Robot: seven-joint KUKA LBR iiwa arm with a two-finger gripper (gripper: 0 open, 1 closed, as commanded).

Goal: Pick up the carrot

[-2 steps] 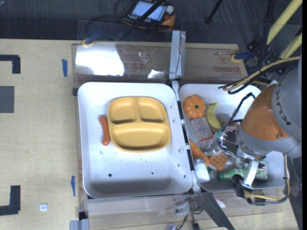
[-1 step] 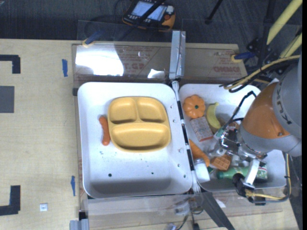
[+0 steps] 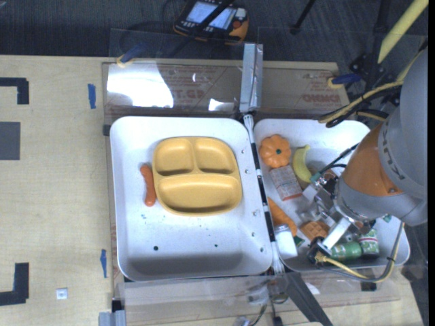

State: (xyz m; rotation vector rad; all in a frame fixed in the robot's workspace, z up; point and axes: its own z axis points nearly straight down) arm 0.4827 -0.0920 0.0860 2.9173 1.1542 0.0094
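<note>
The carrot (image 3: 280, 214), an orange tapered piece, lies in the right bin (image 3: 353, 129) close to its left wall, pointing down and to the right. My gripper (image 3: 318, 228) hangs low over the front middle of that bin, just right of the carrot's lower end, among cluttered items. The view does not show any thing held in it.
The right bin also holds a small orange pumpkin (image 3: 275, 150), a banana (image 3: 301, 163), a labelled packet (image 3: 284, 182), a white item (image 3: 285, 240) and a green bottle (image 3: 350, 250). In the left bin (image 3: 129, 236) lie a yellow divided plate (image 3: 197, 175) and an orange-red sausage-shaped piece (image 3: 147, 185).
</note>
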